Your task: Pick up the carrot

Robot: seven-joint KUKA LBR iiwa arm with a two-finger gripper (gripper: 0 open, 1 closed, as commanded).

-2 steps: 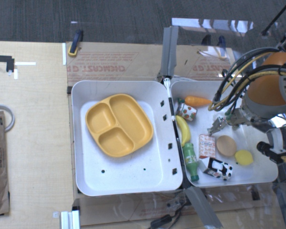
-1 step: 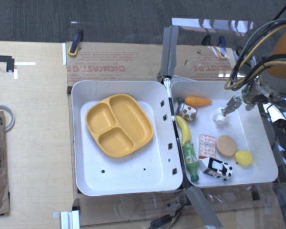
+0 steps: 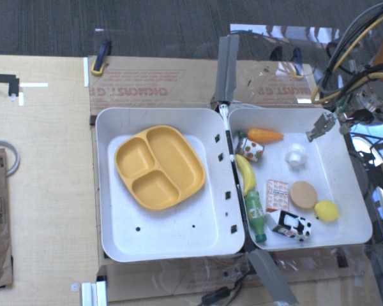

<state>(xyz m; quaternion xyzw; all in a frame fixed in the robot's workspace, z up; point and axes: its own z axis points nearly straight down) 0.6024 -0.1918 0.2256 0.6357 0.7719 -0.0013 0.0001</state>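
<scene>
Pale wood bench top (image 3: 45, 171) carries two shallow white bins side by side, and we look down on both at a slant. At nine o'clock sits the left bin (image 3: 172, 241), holding a yellow divided plate (image 3: 159, 166). At three o'clock sits the right bin (image 3: 351, 190), crowded with small items.

We find the carrot (image 3: 265, 135) at about eleven o'clock inside that right bin, lying on its side near the far rim, its green end toward the divider. Just below it rests a small printed cup (image 3: 251, 150), then a banana (image 3: 246, 173) and a green bottle (image 3: 255, 215) along the divider. A white cap (image 3: 296, 157), a tan round disc (image 3: 303, 194), a lemon (image 3: 326, 211), a red-printed packet (image 3: 277, 194) and a black-and-white toy (image 3: 293, 225) fill the remainder.

We see the gripper (image 3: 320, 127) at roughly two o'clock over the right bin, well apart from the carrot and holding nothing we can make out. Whether it is spread or closed, we cannot tell; it is small and lost against cables and glare.

We judge the task to be in its approach step, with no grasp made. The next move calls for travel toward ten o'clock, alignment across the carrot's narrow width, then descent clear of the cup.

Much of the arm is cut off at the right edge.
</scene>
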